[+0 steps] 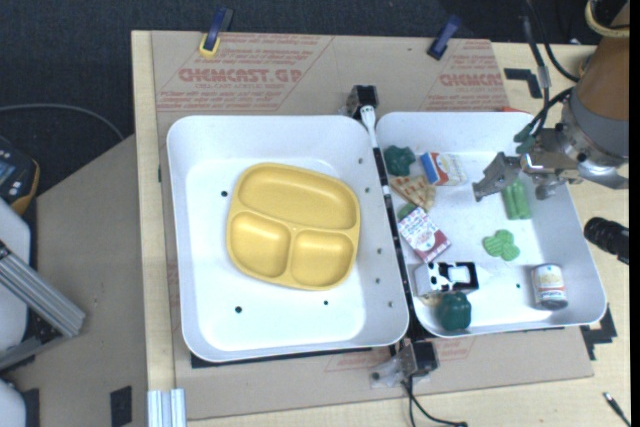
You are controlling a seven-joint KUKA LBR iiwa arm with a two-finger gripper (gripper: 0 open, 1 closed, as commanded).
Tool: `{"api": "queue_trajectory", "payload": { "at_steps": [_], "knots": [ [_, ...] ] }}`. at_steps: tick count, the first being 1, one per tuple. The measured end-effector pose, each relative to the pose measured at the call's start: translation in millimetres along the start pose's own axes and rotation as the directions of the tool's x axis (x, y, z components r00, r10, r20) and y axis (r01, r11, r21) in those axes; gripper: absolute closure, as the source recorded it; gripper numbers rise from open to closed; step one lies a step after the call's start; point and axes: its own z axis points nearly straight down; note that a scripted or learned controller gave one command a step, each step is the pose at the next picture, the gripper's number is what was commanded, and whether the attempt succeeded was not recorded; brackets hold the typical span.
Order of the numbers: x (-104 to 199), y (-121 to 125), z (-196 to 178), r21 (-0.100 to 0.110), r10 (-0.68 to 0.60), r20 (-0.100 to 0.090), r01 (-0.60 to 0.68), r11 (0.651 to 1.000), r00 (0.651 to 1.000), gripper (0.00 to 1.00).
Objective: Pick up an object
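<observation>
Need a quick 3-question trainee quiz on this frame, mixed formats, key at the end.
1. True or false: the yellow divided plate lies in the same bin as the small can.
2. Multiple choice: the gripper hangs over which bin? A) left bin B) right bin C) neither
3. Fill in: the dark green round object sits near the right bin's ____ edge in the camera view (top or bottom).

Key: 1 false; the plate is in the left bin, the can in the right. 2 B. 3 bottom.
</observation>
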Motion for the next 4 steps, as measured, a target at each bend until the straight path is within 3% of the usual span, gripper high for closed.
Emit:
{"api": "queue_trajectory", "payload": {
  "at_steps": [1, 3, 4],
  "knots": [
    [0, 2, -6, -0.012, -0.002, 0.002, 0.002, 1.0, 1.0, 0.0],
    [8, 5, 105, -0.005, -0.002, 0.0, 0.002, 1.0, 1.0, 0.0],
    [10, 9, 152, -0.016, -0.003, -0.004, 0.003, 1.0, 1.0, 0.0]
  ]
}}
